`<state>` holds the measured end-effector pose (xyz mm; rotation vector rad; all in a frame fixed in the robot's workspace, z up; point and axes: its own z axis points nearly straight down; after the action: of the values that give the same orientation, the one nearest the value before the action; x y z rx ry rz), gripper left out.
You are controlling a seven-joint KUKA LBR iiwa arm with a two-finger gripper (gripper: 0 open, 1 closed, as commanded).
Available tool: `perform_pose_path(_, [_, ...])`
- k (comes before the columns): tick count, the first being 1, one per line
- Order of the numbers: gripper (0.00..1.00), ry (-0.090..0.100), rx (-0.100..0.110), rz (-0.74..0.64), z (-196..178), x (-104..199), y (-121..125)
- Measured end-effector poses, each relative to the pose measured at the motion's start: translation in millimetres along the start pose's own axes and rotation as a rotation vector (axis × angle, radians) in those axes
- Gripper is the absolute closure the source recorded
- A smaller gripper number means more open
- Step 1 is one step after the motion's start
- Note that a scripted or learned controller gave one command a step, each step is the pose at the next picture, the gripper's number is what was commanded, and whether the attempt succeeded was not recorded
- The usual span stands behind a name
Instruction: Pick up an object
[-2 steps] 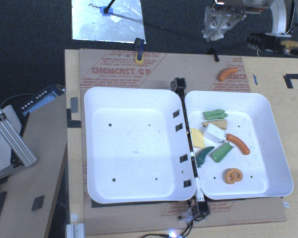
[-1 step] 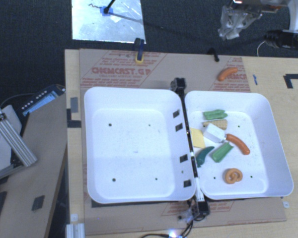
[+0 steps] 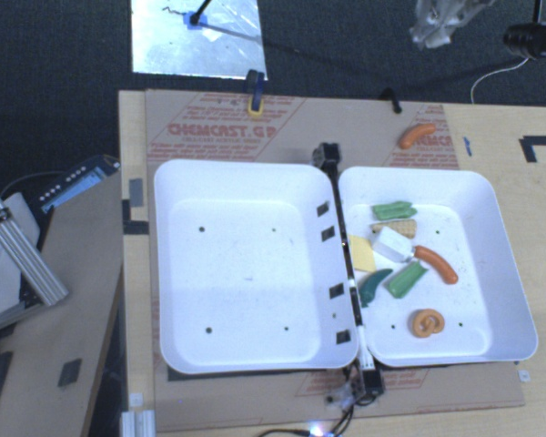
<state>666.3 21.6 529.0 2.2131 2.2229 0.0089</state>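
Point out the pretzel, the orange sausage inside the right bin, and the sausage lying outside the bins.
pretzel [image 3: 427, 322], camera view, centre of its twist.
orange sausage in the right bin [image 3: 436, 264], camera view, mid-length.
sausage outside the bins [image 3: 417, 136], camera view, its middle.

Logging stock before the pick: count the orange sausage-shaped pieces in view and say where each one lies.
2. One sausage lies in the right bin, right of the green pieces. The other sausage lies outside the bins on the board behind the right bin.
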Motion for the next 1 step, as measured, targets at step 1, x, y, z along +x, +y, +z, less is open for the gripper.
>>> perform_pose_path(1, [1.00, -0.003, 0.006, 0.010, 22.1, -100.9, 1.2])
